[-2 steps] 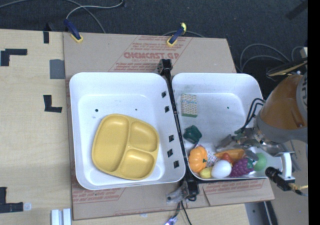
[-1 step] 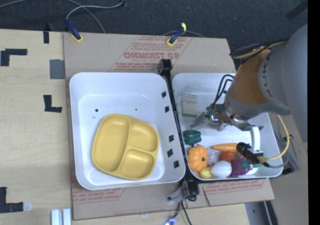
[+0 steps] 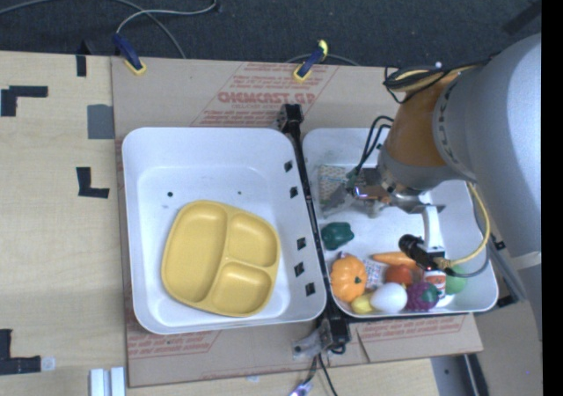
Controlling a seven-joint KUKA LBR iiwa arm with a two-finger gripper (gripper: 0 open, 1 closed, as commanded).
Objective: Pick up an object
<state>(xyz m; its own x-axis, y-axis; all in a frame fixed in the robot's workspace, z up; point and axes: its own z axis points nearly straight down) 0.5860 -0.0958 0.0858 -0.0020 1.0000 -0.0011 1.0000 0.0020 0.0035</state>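
Reaching arm (image 3: 440, 135) over right bin (image 3: 479, 302), toys (image 3: 387, 280) below.

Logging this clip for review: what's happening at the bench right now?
The grey arm reaches in over the right bin, with its gripper low near the bin's upper left part. Toy food sits bunched along the bin's near edge: an orange pumpkin, a white egg, a carrot, and a green piece further up. I can't see anything held. The left bin holds a yellow divided plate, untouched.
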